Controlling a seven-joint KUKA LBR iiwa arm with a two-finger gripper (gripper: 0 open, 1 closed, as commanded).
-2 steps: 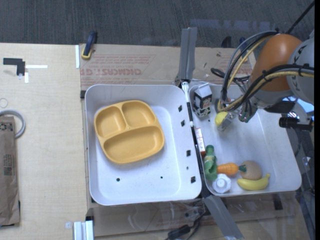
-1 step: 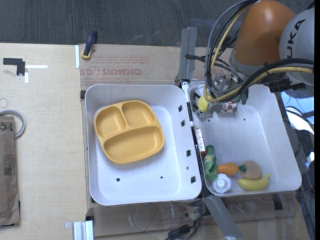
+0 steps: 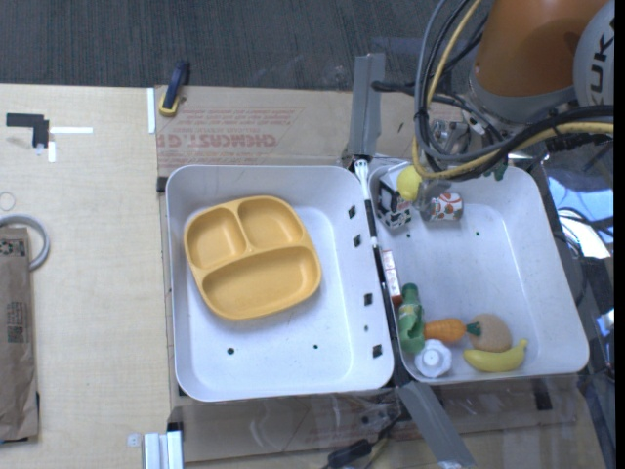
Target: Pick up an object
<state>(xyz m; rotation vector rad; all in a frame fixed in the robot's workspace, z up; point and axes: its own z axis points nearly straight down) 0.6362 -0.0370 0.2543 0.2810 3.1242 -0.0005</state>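
Banana in right white bin, wooden bench, dark floor, pincer state unclear

Red printing is seen on the brown cardboard sheet lying at the far side of the left bin; it is turned upside down and mirrored to the camera, and its large line appears to read "CHEMCYL", with smaller lines that cannot be made out. Dark print is carried by the brown paper bag at the left edge, too small to be read.
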